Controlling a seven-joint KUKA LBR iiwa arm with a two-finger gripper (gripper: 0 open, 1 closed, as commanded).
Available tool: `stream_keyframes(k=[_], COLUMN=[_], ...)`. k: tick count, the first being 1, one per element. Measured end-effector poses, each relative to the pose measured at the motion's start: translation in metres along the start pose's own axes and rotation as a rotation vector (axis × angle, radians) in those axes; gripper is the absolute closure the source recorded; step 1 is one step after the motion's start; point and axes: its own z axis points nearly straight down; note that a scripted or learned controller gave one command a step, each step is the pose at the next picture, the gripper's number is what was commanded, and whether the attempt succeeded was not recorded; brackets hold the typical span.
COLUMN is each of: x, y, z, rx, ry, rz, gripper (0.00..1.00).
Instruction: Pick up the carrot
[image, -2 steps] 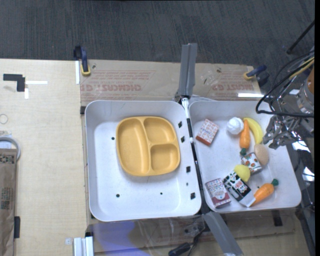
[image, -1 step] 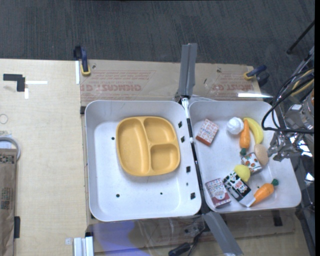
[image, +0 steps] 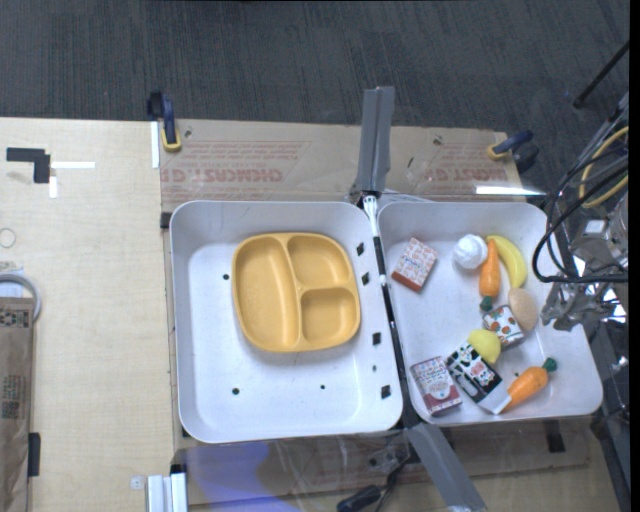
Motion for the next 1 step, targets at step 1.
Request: stream_keyframes(k=[1], x=[0.0061], y=[0.0084], z=[-0.0075], rx=[0.000], ry=[0.000], rz=[-0.179], gripper=[1.00])
